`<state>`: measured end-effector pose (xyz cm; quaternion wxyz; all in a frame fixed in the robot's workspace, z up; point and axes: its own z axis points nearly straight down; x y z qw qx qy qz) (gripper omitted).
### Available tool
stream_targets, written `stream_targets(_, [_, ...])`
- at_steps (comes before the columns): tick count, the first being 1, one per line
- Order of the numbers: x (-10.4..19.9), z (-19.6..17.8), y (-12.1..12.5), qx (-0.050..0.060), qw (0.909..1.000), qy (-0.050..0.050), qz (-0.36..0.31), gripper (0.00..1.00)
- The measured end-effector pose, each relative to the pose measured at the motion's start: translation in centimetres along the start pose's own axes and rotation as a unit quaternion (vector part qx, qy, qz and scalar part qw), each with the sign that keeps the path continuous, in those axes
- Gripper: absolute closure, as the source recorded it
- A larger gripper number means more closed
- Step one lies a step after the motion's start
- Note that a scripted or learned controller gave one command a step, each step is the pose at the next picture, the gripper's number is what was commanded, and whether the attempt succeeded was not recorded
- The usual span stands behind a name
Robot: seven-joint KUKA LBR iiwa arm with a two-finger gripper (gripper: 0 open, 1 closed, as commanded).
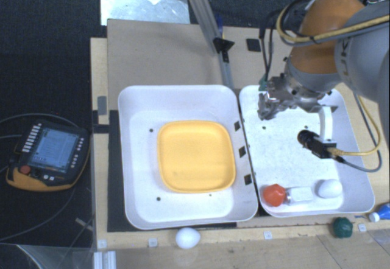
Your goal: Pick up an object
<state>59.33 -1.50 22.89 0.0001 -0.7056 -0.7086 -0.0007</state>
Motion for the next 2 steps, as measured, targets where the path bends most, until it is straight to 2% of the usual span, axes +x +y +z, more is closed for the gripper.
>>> stream_targets(1, [4.9,0.9,-0.1,0.0,1.0,0.0,0.0,1.0])
stream_targets(2, [10.8,-0.6,-0.4,0.0,1.0,0.0,0.0,1.0])
